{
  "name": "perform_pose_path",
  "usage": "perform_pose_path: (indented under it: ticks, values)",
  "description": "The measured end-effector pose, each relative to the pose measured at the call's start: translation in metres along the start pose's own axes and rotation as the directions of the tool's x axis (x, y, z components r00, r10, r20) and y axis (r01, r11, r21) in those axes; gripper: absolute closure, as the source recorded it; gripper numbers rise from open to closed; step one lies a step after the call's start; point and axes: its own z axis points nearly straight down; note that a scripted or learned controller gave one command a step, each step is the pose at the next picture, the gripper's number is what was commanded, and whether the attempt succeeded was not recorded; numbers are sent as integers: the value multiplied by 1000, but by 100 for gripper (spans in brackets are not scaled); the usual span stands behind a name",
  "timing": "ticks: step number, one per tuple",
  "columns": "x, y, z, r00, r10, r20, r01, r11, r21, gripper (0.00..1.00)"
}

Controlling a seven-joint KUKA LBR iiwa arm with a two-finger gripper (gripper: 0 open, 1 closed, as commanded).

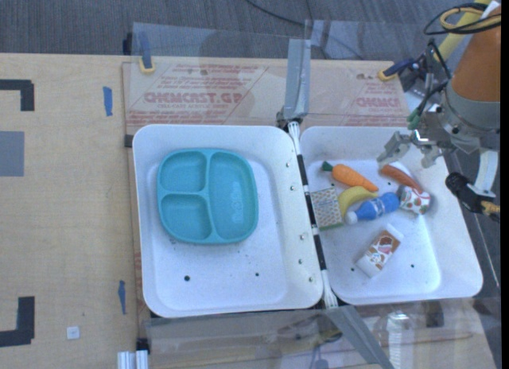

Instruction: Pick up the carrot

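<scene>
The carrot [355, 176] is orange with a green top and lies in the right bin [457, 276], near its back left, tip pointing right. My gripper [412, 151] hovers over the bin's back right part, to the right of the carrot and slightly behind it. Its two fingers are spread open and hold nothing. A second orange-red oblong item [398, 174] lies just below the gripper.
Close in front of the carrot lie a yellow banana [355, 197], a blue bottle [376, 207], a checkered packet [324, 207] and a small patterned can [416, 200]. A white and red carton [378, 251] sits nearer the front. The left bin [151, 280] holds a teal divided plate [208, 196].
</scene>
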Motion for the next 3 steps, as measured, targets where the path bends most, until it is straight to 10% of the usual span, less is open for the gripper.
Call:
perform_pose_path:
  ticks: [1,2,3]
  values:
    - [36,62,117,998,-64,4,64,998,-9,0]
    - [37,63,106,998,-66,4,66,998,-13,100]
    - [37,63,107,998,-66,4,66,998,-12,0]
